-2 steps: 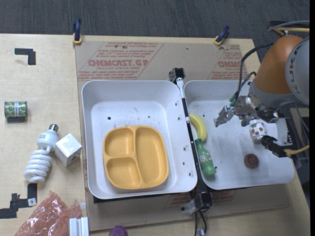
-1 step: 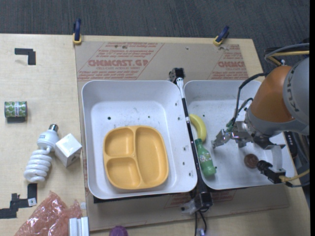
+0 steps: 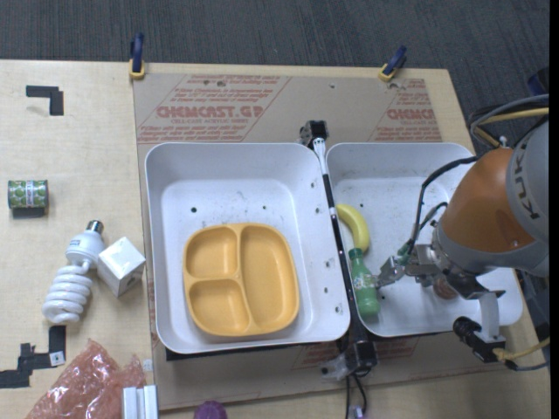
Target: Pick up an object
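Lying against the right bin's (image 3: pixel 410 160) left wall, green bottle (image 3: pixel 362 285) sits just left of the pincer (image 3: pixel 390 271), finger state unclear.

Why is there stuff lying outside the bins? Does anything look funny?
Yes. A spiral light bulb lies on its side beside a small white cube, left of the left bin. They seem stray.
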`<state>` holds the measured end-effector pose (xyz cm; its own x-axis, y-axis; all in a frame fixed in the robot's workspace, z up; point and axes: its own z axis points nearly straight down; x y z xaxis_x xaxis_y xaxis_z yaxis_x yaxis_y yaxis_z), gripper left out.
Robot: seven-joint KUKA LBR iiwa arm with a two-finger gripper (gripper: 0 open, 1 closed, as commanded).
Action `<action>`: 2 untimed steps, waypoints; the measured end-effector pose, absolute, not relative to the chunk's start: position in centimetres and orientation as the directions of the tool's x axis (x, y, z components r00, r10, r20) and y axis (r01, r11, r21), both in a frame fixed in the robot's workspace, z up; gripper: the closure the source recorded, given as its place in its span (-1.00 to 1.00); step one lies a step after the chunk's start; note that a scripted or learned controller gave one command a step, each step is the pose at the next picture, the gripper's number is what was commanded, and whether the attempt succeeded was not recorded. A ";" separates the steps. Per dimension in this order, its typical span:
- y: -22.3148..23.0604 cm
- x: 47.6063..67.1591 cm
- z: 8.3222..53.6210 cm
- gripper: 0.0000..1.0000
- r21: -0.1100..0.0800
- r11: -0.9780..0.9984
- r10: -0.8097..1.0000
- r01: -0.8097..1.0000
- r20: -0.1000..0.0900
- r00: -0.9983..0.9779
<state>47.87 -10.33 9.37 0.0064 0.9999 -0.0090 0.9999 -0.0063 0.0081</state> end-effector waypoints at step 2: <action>-3.9 53.4 19.3 1.00 0.002 0.002 1.000 1.000 -0.001 -0.002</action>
<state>53.39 -3.93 19.25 -0.0020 1.0000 -0.0009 1.0000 0.0020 0.0015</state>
